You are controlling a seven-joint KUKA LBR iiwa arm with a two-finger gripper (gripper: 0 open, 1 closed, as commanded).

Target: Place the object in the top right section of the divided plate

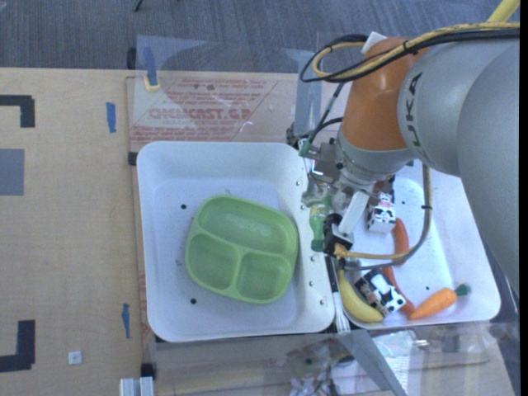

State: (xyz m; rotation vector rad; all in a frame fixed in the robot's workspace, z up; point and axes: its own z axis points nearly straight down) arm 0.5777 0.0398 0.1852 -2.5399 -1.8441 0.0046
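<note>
The green divided plate (242,248) lies in the left bin (165,221), with one long section on its far side and two smaller ones nearer the front. My gripper (320,209) hangs over the rim between the two bins, just right of the plate's top right corner. A small green object (318,223) sits right under the gripper at the left edge of the right bin (462,221). The wrist hides most of it, and I cannot make out whether it is being held.
The right bin holds a banana (357,298), a carrot (432,303), a reddish sausage (400,238), a small white cube with dark marks (380,218) and a black-and-white toy (384,291). The arm covers the bin's far half. A clear sheet lies behind the left bin.
</note>
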